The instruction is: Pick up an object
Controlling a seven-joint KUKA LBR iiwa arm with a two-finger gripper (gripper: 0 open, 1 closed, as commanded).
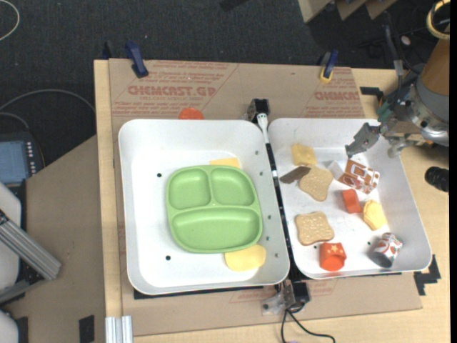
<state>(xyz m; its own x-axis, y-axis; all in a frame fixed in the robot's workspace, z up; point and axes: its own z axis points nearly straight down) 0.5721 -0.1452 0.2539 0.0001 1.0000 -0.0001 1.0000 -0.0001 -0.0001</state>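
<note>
On the desk [114,191] sit two white bins side by side. Far to the left of the hand is the left bin [136,213], and in it lies a green plate [212,209] with three parts. A flat yellow piece [245,257] peeks out from under the near edge of the plate, and another yellow bit [226,163] peeks out at its far edge. The right bin [410,227] holds the little toy foods. Going from left to right, there is a dark brown piece [293,175], a yellow block [303,154], a tan cracker [316,183] touching the brown piece, and a slice of toast [314,228] nearer the front. Just in front of the toast is a red block [332,256]. Closer to the hand lies a red and white box [360,176], with an orange-red piece [350,200] and a yellow piece [374,215] just in front of it. A small red, white and dark thing [386,247] sits near the front right corner. The hand [377,140] hangs over the far right part of the right bin, just behind the red and white box. Its two fingers [361,141] are spread apart, and nothing is between them. It does not touch any of the foods.
</note>
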